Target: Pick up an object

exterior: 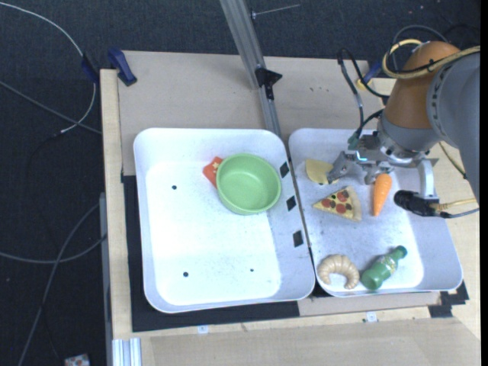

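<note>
My tool (364, 166) hangs over the right bin (438, 239), upper right, beside the carrot (380, 194); can't tell its state.

Arm (450, 90) enters from the right, grey links with orange band (415, 90) above the wrist. Wrist pitches downward. Gripper (358, 170) sits directly below the band, low, fingers pointing down-left. Finger spacing cannot be determined.
</note>
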`<state>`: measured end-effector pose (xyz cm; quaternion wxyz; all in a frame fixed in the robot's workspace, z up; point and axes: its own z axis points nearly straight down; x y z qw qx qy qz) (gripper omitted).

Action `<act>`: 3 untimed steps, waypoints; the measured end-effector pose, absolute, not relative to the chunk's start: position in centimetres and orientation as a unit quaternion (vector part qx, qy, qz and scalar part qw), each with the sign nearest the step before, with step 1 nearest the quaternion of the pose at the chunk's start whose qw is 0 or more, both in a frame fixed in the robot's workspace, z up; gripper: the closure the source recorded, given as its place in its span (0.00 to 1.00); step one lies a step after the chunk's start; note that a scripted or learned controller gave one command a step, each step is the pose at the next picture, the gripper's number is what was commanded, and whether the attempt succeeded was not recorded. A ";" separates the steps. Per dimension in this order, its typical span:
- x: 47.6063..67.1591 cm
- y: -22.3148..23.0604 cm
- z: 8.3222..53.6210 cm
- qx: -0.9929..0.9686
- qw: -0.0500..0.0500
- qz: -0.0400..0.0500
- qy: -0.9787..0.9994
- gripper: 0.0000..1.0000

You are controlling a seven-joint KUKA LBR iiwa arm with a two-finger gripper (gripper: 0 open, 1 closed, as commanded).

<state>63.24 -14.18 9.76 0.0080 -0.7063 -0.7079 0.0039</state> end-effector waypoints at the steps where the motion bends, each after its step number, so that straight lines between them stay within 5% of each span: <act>1: 63.2 -14.1 9.6 -0.707 0.007 0.003 -0.707 0.00; 2: 63.3 -14.1 10.9 -0.707 0.007 0.002 -0.707 1.00; 3: 62.9 -14.4 15.6 -0.708 -0.002 -0.002 -0.707 1.00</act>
